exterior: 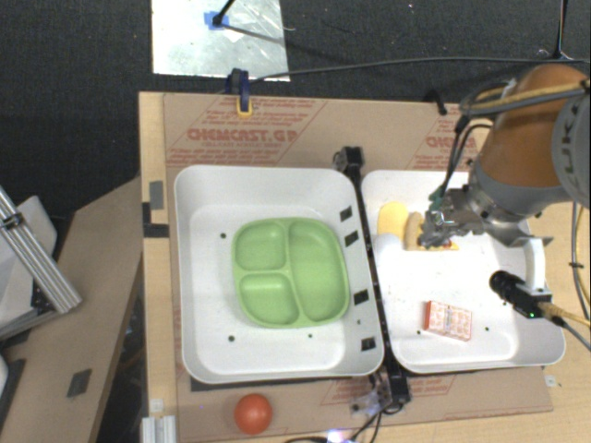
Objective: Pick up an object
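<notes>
My gripper (434, 232) hangs low over the back of the right bin (517, 353), reaching in from the right. A yellow object (392, 221) lies just left of it, and something reddish peeks out beneath the gripper; I cannot tell whether they touch. A small red-and-white patterned packet (448, 319) lies flat near the front of the right bin, apart from the gripper.
The left bin (199, 340) holds a green divided plate (290, 271). An orange-red ball (253, 413) sits on the bench in front of the left bin. Black clips line the divider between the bins. A metal frame stands at the far left.
</notes>
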Controlling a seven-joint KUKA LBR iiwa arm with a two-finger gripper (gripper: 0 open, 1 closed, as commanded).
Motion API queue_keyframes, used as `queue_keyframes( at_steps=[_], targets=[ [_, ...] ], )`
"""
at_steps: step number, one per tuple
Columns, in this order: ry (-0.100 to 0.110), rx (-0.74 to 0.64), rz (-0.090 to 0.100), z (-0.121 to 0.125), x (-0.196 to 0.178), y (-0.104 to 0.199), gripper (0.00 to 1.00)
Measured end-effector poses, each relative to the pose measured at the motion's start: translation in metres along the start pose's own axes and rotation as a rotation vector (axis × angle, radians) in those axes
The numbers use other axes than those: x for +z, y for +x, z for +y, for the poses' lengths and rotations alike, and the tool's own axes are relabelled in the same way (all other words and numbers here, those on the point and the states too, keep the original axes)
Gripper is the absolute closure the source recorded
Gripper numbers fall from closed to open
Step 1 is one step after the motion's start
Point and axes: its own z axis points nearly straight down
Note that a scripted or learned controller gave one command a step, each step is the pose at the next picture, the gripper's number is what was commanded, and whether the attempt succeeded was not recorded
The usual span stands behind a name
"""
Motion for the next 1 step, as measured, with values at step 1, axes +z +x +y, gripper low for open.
queue_keyframes(
  at_steps=[1],
  targets=[
    [0.003,0.000,0.000,-0.0087,0.0084,0.0546,1.00]
  ],
)
